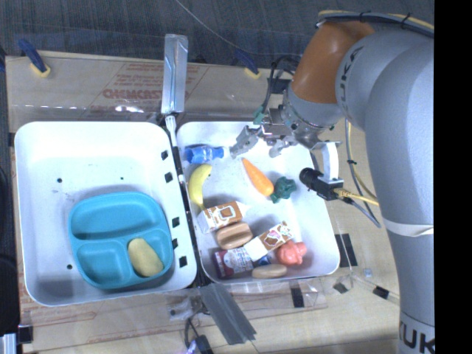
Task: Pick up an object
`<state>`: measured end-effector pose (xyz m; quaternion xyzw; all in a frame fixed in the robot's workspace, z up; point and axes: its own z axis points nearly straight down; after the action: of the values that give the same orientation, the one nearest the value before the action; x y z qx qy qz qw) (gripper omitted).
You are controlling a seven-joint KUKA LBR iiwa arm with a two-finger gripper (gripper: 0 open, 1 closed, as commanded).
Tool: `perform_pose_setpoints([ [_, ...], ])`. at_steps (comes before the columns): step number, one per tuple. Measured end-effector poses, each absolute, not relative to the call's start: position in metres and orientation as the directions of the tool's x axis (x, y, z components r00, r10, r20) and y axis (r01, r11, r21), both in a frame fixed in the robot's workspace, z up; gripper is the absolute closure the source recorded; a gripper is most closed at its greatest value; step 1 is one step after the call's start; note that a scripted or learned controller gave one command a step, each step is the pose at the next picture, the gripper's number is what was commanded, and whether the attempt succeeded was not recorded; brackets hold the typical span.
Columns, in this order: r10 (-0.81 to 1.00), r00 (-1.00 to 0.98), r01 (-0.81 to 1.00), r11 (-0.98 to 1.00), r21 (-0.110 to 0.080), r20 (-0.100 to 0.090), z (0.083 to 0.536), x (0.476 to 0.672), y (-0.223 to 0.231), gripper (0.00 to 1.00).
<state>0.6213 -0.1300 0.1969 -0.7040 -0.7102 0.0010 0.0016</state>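
Grey arm (383, 124) from right; fingers (241, 141) spread, empty

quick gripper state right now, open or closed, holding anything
Gripper: open, nothing between its fingers, over the back of the right bin above the carrot.

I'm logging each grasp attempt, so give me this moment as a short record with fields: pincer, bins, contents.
pincer: open, nothing between its fingers, above the back of the right bin
nearest items: carrot, blue bottle
right bin: also banana, hot dog bun, small cartons, red toy
left bin: blue divided tray holding a potato
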Motion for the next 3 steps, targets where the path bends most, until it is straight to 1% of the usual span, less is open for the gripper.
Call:
perform_pose_setpoints([
  [1,0.991,0.133,0.991,-0.133,-0.002,0.0,0.092,0.612,-0.181,0.0],
  [2,0.992,0.128,0.992,-0.128,-0.003,0.0,0.102,0.613,-0.18,1.0],
  [3,0.974,0.228,0.974,-0.228,0.003,0.0,0.177,0.619,-0.168,1.0],
])
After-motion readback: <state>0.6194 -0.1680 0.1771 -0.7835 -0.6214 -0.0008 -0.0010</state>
